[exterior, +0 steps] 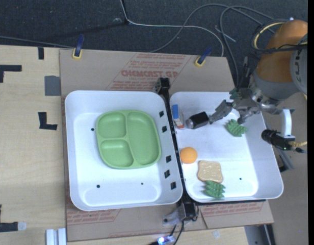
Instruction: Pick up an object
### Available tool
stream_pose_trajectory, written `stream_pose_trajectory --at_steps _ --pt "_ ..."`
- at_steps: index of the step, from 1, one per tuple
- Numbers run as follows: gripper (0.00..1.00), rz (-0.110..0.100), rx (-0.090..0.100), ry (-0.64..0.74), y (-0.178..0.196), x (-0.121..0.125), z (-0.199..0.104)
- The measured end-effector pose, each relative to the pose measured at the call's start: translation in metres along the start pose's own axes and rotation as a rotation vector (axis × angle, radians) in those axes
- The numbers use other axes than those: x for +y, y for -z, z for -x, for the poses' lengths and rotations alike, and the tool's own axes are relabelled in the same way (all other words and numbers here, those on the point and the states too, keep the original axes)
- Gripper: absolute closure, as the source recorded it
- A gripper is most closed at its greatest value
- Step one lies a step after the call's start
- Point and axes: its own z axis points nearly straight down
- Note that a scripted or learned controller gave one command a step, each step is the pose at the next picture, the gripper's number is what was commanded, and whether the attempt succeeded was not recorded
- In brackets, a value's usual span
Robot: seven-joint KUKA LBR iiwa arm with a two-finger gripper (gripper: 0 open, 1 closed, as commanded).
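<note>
Hovering low beside the green leafy toy, seemingly lining up a pick, the hand hides whether it is released or clenched.

The two shallow white plastic bins look smooth with a soft sheen, and the pale green divided plate in the left one reads as matt moulded plastic. Under them lies a flat sheet of brown cardboard — dull, printed in red — on a light wood-grain bench top. Behind is a dark, rough carpet-like cloth. In the right bin the small orange ball looks smooth, the tan toast-shaped slice faintly grainy, and the two green leafy pieces ridged plastic. The arm's orange band is glossy — its grey casing looks satin.
</note>
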Motion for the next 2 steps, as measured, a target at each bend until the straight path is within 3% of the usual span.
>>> stream_pose_trajectory --at_steps 1,2 --pt "0.00 0.014 -0.002 0.003 0.008 0.003 0.000" --pt "0.00 0.009 -0.001 0.004 -0.055 -0.001 -0.006"
